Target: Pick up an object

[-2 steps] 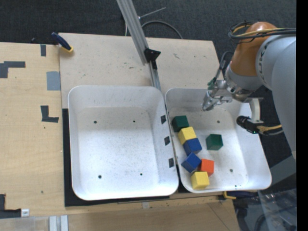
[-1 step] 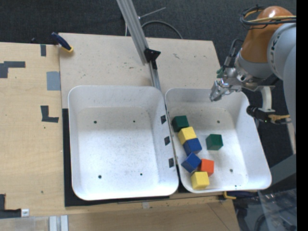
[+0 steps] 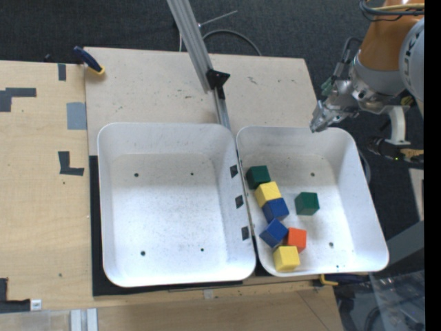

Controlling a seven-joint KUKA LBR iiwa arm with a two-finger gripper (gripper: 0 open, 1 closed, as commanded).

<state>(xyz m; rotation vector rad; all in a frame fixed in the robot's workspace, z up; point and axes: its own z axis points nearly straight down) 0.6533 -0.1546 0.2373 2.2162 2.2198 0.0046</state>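
Gripper [image 3: 321,123] above far rim of right bin [image 3: 365,185], well apart from blocks [image 3: 275,216]; finger state indeterminable.

No text, label, brand, number or sign is legible on anything here.

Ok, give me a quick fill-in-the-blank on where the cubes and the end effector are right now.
1. All the cubes lie in the ____ bin.
2. The number of cubes in it is ____.
3. The lone green cube sits apart, to the ____ of the cube row.
4. The end effector hangs at that bin's ____ rim.

Missing: right; seven; right; far
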